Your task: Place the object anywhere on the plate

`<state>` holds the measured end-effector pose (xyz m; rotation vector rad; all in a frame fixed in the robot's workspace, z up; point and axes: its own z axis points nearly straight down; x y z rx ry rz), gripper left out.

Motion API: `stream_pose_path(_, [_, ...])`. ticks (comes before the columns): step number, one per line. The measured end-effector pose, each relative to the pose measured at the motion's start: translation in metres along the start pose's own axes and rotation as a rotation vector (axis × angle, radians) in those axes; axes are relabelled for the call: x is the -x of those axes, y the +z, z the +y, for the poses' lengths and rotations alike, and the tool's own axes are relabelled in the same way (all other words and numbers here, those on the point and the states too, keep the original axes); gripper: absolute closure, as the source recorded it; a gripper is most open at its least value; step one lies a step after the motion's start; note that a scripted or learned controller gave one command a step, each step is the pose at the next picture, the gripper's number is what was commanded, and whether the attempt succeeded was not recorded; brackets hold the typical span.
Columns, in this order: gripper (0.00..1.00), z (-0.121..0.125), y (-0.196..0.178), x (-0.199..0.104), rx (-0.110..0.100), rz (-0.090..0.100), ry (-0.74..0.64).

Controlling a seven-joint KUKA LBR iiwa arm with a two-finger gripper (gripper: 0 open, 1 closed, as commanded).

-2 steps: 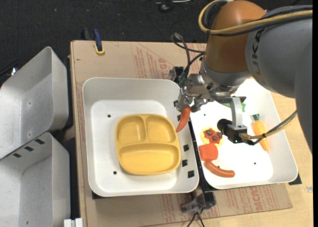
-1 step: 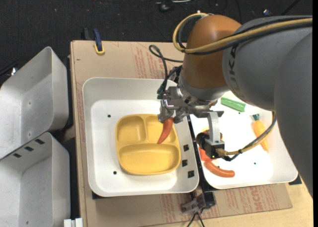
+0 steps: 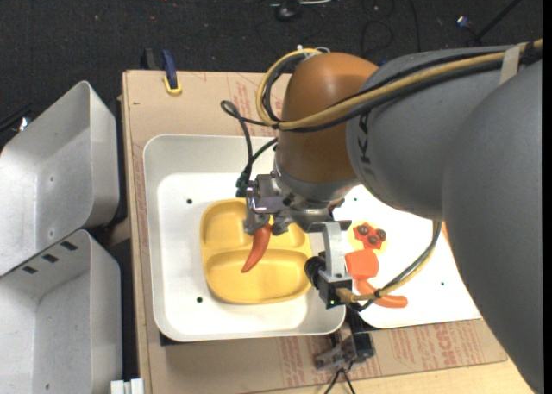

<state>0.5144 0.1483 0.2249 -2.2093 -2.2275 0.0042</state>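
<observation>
A yellow two-compartment plate (image 3: 226,284) lies in the left white bin (image 3: 172,211). A red-orange chili pepper (image 3: 257,251) hangs point-down over the plate's middle ridge, its top end between the fingers of my gripper (image 3: 262,226). The gripper is shut on the pepper's stem end, right above the plate's upper right part. The orange-banded wrist (image 3: 323,121) hides the plate's far right edge and much of the bin's back.
In the right bin (image 3: 431,306) lie an orange block (image 3: 362,263), a small orange piece with dark dots (image 3: 370,234) and an orange carrot-like stick (image 3: 386,301). A cable loops from the wrist over these. Cardboard (image 3: 198,95) underlies both bins.
</observation>
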Motion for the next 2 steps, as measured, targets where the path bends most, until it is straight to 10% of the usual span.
stream_pose_path(1, [1.0, -0.0159, -0.0163, -0.0452, 0.006, 0.0, 0.0])
stream_pose_path(2, [0.0, -0.0151, -0.0157, -0.0425, 0.006, -0.001, 0.007])
